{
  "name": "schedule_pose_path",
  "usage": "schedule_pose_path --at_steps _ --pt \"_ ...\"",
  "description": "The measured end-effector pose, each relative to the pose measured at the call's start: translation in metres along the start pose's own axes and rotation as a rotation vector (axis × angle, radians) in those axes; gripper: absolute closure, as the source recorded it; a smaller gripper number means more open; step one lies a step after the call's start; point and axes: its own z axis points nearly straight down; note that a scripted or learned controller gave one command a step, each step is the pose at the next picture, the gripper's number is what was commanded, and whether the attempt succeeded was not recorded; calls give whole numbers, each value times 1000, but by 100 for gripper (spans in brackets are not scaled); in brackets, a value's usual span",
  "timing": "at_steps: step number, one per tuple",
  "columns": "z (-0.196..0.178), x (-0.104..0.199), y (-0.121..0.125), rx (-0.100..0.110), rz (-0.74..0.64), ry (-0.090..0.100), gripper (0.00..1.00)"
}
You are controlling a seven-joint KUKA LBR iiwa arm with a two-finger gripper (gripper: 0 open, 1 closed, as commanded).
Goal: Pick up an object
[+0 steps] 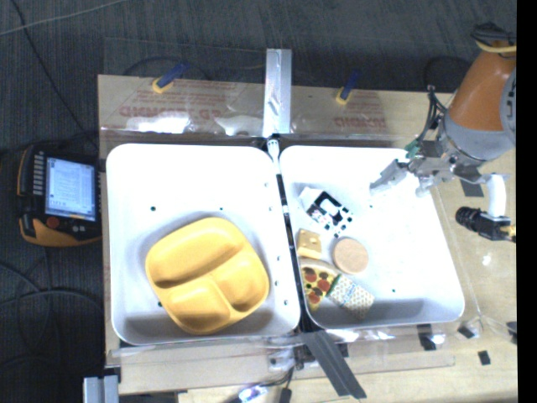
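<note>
Over the upper right corner of the right bin (436, 250), the gripper (405, 175) hangs with its two fingers spread apart and nothing between them, the grey arm (480, 116) and its orange band reaching in from the right. No object is taken yet, so the step in hand appears to be the approach. All the candidates lie well apart from the gripper, bunched against the right bin's left wall: a black-and-white patterned block (327, 209) highest up, a small yellow wedge (309, 243) below it, a round tan disc (350, 255) just beside the wedge, a pizza-slice toy (316, 283) lower still, and a pale patterned block (351, 295) beside the slice near the front wall. To do the pick well, the arm would likely need to travel left and down and settle squarely over one piece. The patterned block at the top looks the easiest, since it stands a little clear of the rest; the disc, wedge and slice sit so close that fingers could nudge a neighbour or jam against the divider. The left bin (134, 175) holds a yellow divided plate (205, 273), large and shallow, probably a poor fit for these fingers.
</note>
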Motion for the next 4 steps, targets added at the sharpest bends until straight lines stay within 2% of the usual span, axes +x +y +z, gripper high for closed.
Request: schedule_pose_path --at_steps 1,2,3,4 --pt "37 45 -77 -2 -20 0 0" --pt "104 88 -66 -12 55 -5 0" --pt "96 89 -65 -13 53 -3 100" --pt "-35 138 -48 0 278 -4 100"
